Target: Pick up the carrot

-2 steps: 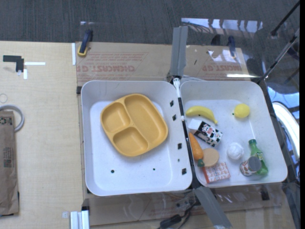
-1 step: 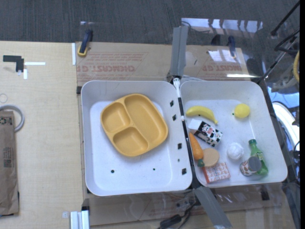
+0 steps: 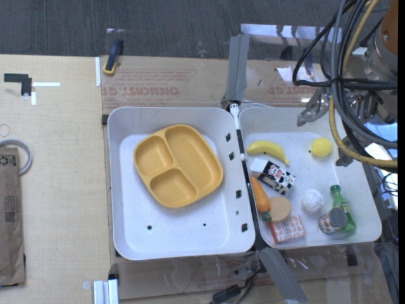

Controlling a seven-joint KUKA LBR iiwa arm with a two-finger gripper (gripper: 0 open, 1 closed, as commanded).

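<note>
The gripper [image 3: 326, 116] hangs at the upper right, above the back of the right bin [image 3: 373, 189], mostly lost among dark cables [image 3: 345, 75]; how it stands cannot be told from here, and it holds nothing that can be seen. It sits well apart from the carrot [image 3: 260, 195].

The carrot lies in the right bin hard against the left wall, beside the divider between the two bins. It is orange, tapered, lying roughly lengthwise along that wall, with a bit of green at its lower end. A cow-print carton [image 3: 273, 175] lies just beside its upper end, and a tan round thing [image 3: 279, 207] touches its lower right side; a red box [image 3: 288, 228] sits just below that. A banana [image 3: 268, 149] lies above the carton.

Open room in that bin is toward the middle, between the carton and a lemon [image 3: 321, 147]. A white ball [image 3: 312, 200], a green bottle [image 3: 341, 208] and a can [image 3: 330, 222] crowd the lower right corner.

The left bin [image 3: 126, 227] holds a yellow tray [image 3: 178, 164] with bare floor around it
</note>
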